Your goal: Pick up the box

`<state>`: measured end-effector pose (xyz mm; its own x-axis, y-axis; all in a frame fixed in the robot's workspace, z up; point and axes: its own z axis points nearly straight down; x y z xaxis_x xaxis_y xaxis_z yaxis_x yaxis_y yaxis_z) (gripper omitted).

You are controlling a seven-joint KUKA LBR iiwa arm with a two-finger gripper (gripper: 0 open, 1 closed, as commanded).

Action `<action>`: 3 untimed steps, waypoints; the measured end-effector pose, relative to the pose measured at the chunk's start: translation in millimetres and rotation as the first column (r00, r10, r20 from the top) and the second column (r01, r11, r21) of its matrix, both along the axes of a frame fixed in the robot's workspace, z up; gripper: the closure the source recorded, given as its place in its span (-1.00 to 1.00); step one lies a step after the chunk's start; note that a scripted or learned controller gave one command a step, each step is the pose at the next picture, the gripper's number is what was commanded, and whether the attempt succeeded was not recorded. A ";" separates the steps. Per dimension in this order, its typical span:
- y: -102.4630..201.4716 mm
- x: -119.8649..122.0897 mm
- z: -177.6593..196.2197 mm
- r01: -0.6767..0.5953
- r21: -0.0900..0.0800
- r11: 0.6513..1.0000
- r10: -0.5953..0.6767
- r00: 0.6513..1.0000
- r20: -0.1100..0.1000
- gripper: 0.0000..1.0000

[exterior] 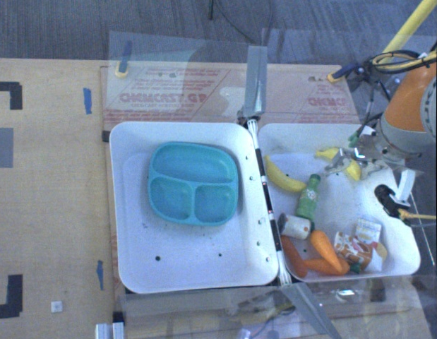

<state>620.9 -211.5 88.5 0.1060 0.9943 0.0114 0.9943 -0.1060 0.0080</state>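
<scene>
The box point(358, 243) is a small white carton with red and green print, lying near the front right corner of the right bin point(409, 256). My gripper point(347, 163) hangs over the back of that bin, well behind the box and apart from it. A small yellow thing point(328, 152) lies just under and beside the gripper, and another bit of yellow point(354, 171) shows by its tip. Nothing from the bin is seen lifted.
In the right bin lie a banana point(283, 178), a green bottle point(308, 197), a white cylinder point(296, 226) and an orange carrot point(324, 250) just left of the box. The left bin point(126, 189) holds a blue divided plate point(194, 183).
</scene>
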 end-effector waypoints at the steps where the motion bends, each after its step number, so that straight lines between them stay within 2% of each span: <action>1: 77.5 -20.0 -0.5 0.207 -0.011 0.978 -0.207 0.978 -0.002 -1.00; 2: 28.0 45.8 91.3 0.586 -0.013 0.810 -0.586 0.810 -0.011 -1.00; 3: 58.9 -3.6 7.1 0.898 0.004 0.441 -0.898 0.441 0.003 -1.00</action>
<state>617.3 -152.5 95.7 0.9392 0.3431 0.0154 0.3430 -0.9393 0.0103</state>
